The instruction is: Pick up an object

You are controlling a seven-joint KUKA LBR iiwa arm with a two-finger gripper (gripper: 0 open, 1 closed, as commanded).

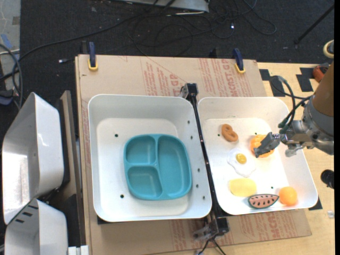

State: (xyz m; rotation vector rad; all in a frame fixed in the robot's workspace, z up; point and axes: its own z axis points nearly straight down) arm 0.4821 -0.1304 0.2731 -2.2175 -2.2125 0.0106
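The right bin (297,158) holds several toy foods. A brown doughnut (229,133) lies near its back left, a fried egg (241,162) in the middle, a yellow piece (242,187) in front of the egg, and a watermelon slice (263,200) and an orange ball (288,195) along the front. A small orange object (257,141) lies right of the doughnut. My gripper (264,146) reaches in from the right and sits low over that orange object, partly covering it.
The left bin (101,142) holds a teal divided plate (158,166). A black divider (201,153) runs between the bins. White containers (29,158) stand off the bench at the left. Cables lie on the floor behind.
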